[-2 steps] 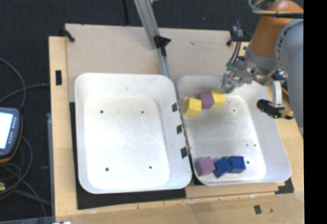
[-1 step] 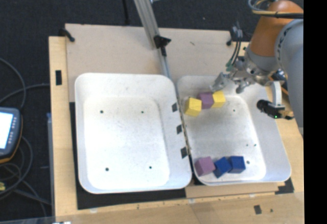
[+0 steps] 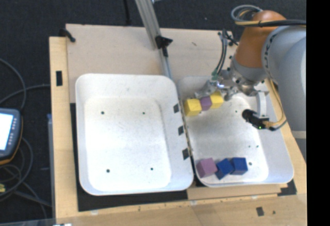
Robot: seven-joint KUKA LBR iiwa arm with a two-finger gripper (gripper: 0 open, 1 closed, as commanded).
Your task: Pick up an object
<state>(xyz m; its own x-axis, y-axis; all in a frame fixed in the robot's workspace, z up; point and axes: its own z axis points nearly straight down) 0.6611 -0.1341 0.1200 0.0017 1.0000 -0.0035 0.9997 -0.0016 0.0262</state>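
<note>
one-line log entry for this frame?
arm: over right bin far end | pincer: by yellow/purple blocks | near end: purple, two blue blocks | left bin

dark carpet floor (image 3: 31, 3) around a wooden bench (image 3: 118, 44).

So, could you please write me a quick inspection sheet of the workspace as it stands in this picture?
Surface: wooden bench bearing two shallow white bins, left bin and right bin.
Job's things: in the right bin, a yellow block, small purple block and second yellow block in a row at the far end; a purple block and two blue blocks at the near edge.
Clutter: nothing seen.
Grippers: hand low over the far row; finger state unclear.
Cables: black cables on the floor at left.
Surroundings: metal pole; handheld screen at left.
</note>
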